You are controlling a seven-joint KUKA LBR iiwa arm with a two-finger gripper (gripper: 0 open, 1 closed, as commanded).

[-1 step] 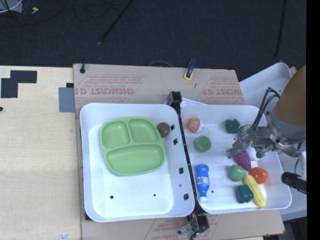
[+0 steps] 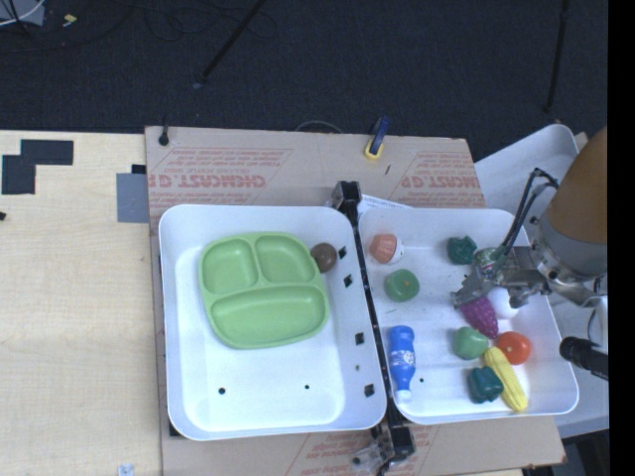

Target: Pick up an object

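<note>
The right bin (image 2: 437, 409) holds several toys. Among them are a purple fruit (image 2: 483, 317), a round green piece (image 2: 402, 286), a peach-coloured piece (image 2: 384, 248), a dark green piece (image 2: 460, 250), a light green piece (image 2: 470, 342), a red tomato (image 2: 513, 347), a yellow corn (image 2: 511, 383), a teal piece (image 2: 484, 386) and a blue bottle (image 2: 400, 357). My gripper (image 2: 481, 284) hangs low over the bin's right half, just above the purple fruit's upper end. Nothing visibly sits in its grasp.
The left bin (image 2: 174, 365) carries a green divided plate (image 2: 263, 289), with a brown ball (image 2: 323, 257) by its upper right corner. A yellow clamp (image 2: 375, 145) sits on the cardboard behind the bins. The arm's body (image 2: 580, 206) covers the right bin's far right edge.
</note>
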